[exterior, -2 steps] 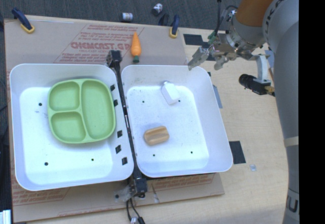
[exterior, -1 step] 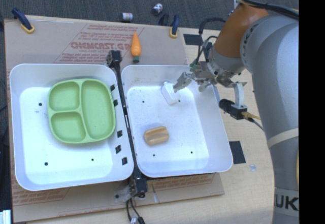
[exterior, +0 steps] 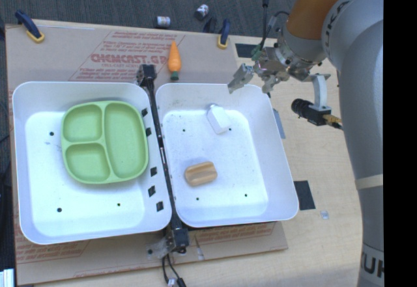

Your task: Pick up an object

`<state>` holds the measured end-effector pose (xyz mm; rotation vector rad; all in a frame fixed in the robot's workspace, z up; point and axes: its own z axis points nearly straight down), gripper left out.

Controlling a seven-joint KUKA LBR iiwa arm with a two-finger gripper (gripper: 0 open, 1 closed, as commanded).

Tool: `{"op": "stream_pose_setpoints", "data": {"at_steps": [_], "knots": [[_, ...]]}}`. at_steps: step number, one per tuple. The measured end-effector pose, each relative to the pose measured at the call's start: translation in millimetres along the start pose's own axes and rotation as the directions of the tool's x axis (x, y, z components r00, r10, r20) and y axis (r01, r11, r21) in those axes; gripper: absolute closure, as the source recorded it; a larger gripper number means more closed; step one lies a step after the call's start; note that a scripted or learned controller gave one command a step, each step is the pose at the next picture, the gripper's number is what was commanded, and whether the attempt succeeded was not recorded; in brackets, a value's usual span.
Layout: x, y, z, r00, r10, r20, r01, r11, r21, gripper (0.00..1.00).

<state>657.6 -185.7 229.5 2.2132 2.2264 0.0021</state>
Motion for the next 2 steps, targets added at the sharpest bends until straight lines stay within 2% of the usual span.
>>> {"op": "stream_pose_setpoints", "data": {"at_steps": [1, 2], "knots": [[-5.7, -2.0, 74.7, 1.000, 0.000, -0.001, 0.000, 1.000, 0.008, 0.00], [106.3, 0.3, 26.1, 1.000, -0.003, -0.001, 0.003, 1.000, 0.003, 0.00]]}}
